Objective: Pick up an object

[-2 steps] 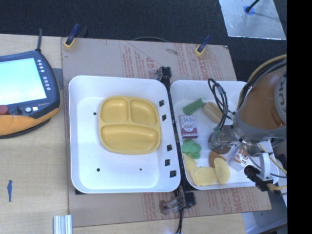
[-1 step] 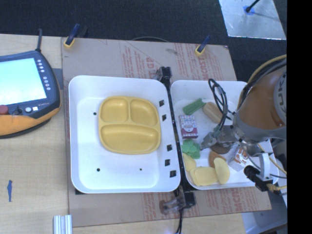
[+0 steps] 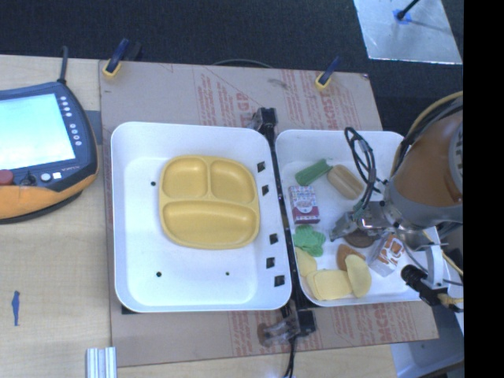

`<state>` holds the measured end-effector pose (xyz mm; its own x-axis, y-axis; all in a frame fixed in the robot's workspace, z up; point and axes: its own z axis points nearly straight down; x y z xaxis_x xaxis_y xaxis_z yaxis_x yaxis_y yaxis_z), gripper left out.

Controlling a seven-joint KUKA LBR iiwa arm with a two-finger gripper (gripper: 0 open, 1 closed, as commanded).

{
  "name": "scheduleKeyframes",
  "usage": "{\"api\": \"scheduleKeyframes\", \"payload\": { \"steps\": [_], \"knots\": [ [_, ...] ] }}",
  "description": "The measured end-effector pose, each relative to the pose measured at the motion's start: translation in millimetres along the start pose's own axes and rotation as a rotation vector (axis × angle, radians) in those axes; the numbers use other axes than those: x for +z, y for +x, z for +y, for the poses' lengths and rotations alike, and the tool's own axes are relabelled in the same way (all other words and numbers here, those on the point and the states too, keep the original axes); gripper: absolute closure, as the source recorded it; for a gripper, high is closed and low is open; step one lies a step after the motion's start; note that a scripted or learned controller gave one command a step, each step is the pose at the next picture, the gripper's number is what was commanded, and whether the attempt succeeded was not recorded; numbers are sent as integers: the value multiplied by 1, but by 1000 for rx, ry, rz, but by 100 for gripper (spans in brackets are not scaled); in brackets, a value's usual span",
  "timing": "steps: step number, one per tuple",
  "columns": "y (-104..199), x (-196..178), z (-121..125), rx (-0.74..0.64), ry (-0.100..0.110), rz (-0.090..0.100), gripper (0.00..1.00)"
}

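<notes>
The arm (image 3: pixel 429 172) runs off the picture at three o'clock, and its bulk hides the right bin's (image 3: pixel 315 142) far-right wall and part of its floor. The gripper (image 3: pixel 364 228) sits in a tangle of cable and metal, its fingers too indistinct to read. The print on the small red-and-white packet (image 3: pixel 304 204) is too small to make out. The handheld screen unit (image 3: pixel 39 152) is cut off at nine o'clock.

1. We see broad bare floor in the left bin (image 3: pixel 134 211) around the yellow divided tray (image 3: pixel 209 201).
2. The right bin (image 3: pixel 311 142) is crowded: toy foods packed close, seemingly little gap between them.
</notes>
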<state>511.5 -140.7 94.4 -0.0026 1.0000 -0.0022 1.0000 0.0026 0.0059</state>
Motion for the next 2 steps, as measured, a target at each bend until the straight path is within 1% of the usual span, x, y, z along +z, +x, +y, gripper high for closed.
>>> {"api": "scheduleKeyframes", "payload": {
  "steps": [1,2],
  "knots": [
    [-6,0,4,0,-1,0,0],
    [-49,-1,33,1,-2,-2,0]
  ]
}}
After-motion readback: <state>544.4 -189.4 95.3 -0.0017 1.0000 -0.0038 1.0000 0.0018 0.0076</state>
